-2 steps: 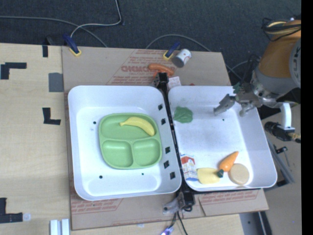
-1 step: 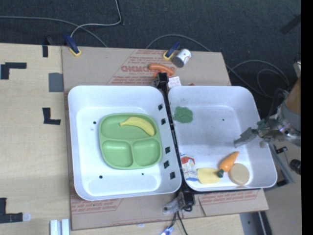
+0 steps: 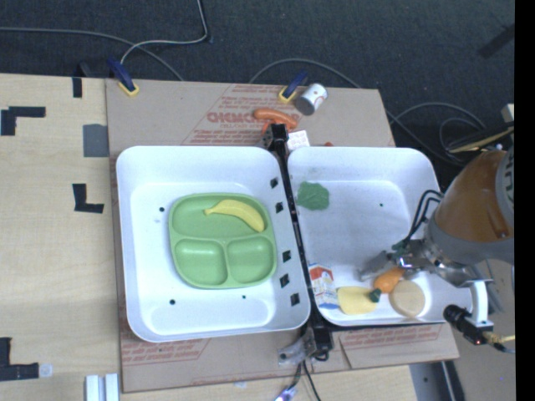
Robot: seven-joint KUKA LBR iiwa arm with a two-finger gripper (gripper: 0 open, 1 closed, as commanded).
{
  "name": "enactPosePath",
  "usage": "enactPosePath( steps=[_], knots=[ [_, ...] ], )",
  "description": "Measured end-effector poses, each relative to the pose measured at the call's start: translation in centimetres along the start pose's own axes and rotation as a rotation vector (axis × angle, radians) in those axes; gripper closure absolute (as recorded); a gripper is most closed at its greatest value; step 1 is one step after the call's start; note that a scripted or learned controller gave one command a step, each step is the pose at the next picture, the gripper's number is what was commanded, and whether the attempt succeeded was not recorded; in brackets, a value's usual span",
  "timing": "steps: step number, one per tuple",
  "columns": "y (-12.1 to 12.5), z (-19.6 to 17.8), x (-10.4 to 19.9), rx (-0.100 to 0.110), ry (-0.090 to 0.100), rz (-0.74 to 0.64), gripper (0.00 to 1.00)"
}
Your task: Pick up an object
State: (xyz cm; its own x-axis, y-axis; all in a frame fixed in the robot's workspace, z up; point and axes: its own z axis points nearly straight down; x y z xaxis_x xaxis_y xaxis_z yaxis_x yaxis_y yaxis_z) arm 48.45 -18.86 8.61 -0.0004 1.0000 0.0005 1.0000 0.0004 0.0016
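Two shallow white bins side by side on a cardboard sheet (image 3: pixel 242 115), laid over a light wood worktop (image 3: pixel 50 224) w/ black tape marks. Dark carpet-like floor (image 3: pixel 334 23) beyond, cables trailing across it. Blue-yellow clamps at the cardboard's far edge; small grey cylinder (image 3: pixel 311 98) beside one.

Left bin (image 3: pixel 142 174): green divided plate (image 3: pixel 222 241) near centre, banana (image 3: pixel 238 213) lying in its top section.

Right bin (image 3: pixel 393 174): green leafy piece (image 3: pixel 313 195) toward far-left corner. Near front edge, a cluster: red-white packet (image 3: pixel 323 282), pale yellow piece (image 3: pixel 357 301), small orange item (image 3: pixel 387 280), round beige item (image 3: pixel 409 299), all close together.

Arm in from right, grey w/ orange band (image 3: pixel 476 203). Jaws (image 3: pixel 380 267) low over front-right of right bin, just above the orange item. Apart or together: cannot tell, too blurred. Nothing visibly gripped.
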Motion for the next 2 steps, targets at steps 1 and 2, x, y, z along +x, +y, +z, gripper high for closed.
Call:
enactPosePath(
  steps=[1,2],
  knots=[
    [0.1,-1.0,-0.1,-0.003,-0.003,0.001,1.00],
    [4.7,0.0,7.2,-0.003,0.000,-0.002,1.00]
  ],
)
